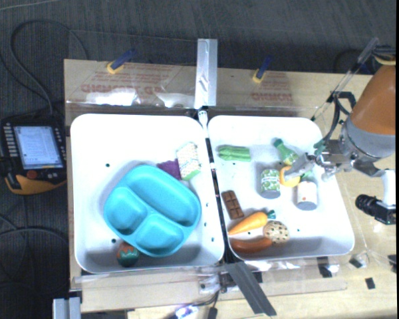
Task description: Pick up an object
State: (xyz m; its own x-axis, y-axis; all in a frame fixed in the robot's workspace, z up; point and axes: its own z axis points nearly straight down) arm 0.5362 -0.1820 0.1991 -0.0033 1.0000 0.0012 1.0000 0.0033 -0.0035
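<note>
My gripper (317, 159) hangs over the right edge of the right bin (332, 241), reaching in from the right below the orange band (384, 98). Just left of it are a green bottle (286, 151) and a yellow piece (289, 177). A white bottle (307, 195) lies just below it, and a small green-labelled can (270, 181) stands further left. Nothing is visibly held.
The right bin also holds a green pea pod (233, 153), a chocolate bar (233, 205), a carrot (249, 222), a cookie (275, 230) and a sausage (251, 244). In the left bin (86, 178) are a blue divided plate (153, 208), a packet (188, 159), a purple item (169, 169) and a red-green item (126, 253).
</note>
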